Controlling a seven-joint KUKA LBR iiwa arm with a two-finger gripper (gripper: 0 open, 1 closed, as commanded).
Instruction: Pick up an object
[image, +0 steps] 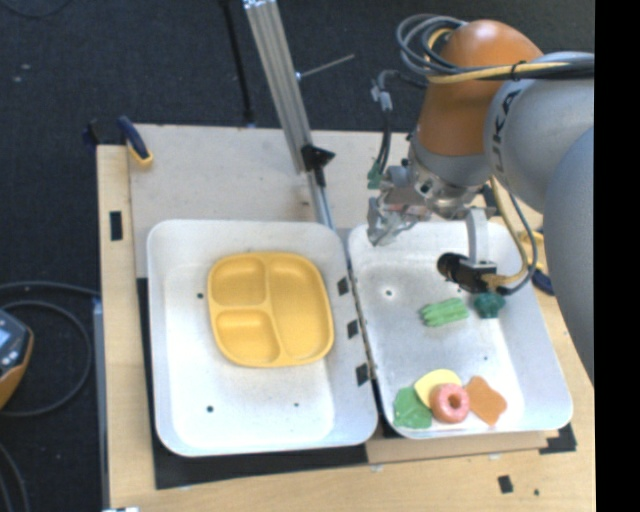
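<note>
The gripper (385, 228) hangs over the far corner of the right bin (395, 330), by the wall that this bin shares with the left bin (180, 400). Whether it is released or clenched cannot be told from this angle.

Closest to it, forward and toward the arm's side, a ridged green piece (443, 312) lies on the bin floor, with a small teal object (488, 304) just beside it, further from the gripper. On the gripper's other side, across the shared wall, a yellow divided plate (270, 307) lies flat in the middle of the left bin.

Furthest from the gripper, at the front edge of the right bin, four things lie bunched together: a green leafy piece (410, 408), a yellow disc (437, 383), a pink ring (451, 402) touching that disc, and an orange piece (487, 400).
</note>
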